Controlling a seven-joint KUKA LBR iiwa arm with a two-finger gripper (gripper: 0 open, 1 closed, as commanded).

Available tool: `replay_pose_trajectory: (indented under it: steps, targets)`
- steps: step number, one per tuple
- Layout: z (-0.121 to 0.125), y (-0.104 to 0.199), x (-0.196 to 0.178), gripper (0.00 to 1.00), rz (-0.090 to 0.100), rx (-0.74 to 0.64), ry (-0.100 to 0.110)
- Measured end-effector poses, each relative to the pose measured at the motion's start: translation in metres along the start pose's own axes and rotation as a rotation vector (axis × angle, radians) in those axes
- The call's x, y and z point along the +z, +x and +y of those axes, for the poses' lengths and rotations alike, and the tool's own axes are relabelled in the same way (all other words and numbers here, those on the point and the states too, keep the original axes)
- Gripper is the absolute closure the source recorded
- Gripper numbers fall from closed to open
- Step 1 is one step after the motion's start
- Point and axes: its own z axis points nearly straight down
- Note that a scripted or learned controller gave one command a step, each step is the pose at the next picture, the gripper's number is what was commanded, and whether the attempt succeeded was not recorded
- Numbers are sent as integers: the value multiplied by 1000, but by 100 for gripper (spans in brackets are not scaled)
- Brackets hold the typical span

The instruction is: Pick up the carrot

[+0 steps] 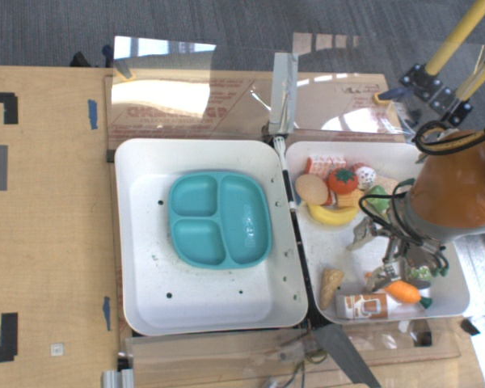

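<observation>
Bench (pixel 40 217): tan board surface that carried both bins, reaching well to the left of the gripper.
Left bin (pixel 137 184): shallow and white, well to the left of the gripper, across the divider between the two bins.
Right bin (pixel 315 241): shallow and white, the one the gripper hung over; its near rim ran just below the gripper.
Arm (pixel 453 188): grey with an orange band, it came in from the right and covered the right part of that bin, with black cables looped just above the gripper.
Teal plate (pixel 221 219): three compartments, lying flat in the left bin, far to the gripper's left.
Banana (pixel 333 213): yellow, curved, up and to the left of the gripper, touching the peach-coloured round piece (pixel 311 189) and just below the tomato (pixel 343 179).
Bottle (pixel 364 305): small, lying on its side with an orange label, just below and left of the gripper, by the near rim.
Carrot (pixel 404 291): short orange body tapering to the left, green top at its right end, lying flat in the right bin directly under the gripper and just right of the bottle.
Gripper (pixel 398 267): low over the carrot; whether its jaws were spread or closed could not be told from the metal parts seen.
Ginger-like piece (pixel 331 284): tan, lumpy, to the gripper's left, near the divider.
</observation>
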Motion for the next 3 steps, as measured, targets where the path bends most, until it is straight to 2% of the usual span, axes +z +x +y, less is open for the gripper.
replay_pose_trajectory:
  steps: [1, 2, 3]
  targets:
    - [41, -3, -2, 0, -12, -59, 3]
    - [-21, 7, 1, 0, 2, 139, 1]
    - [-50, 19, -3, 0, -15, 56, 5]
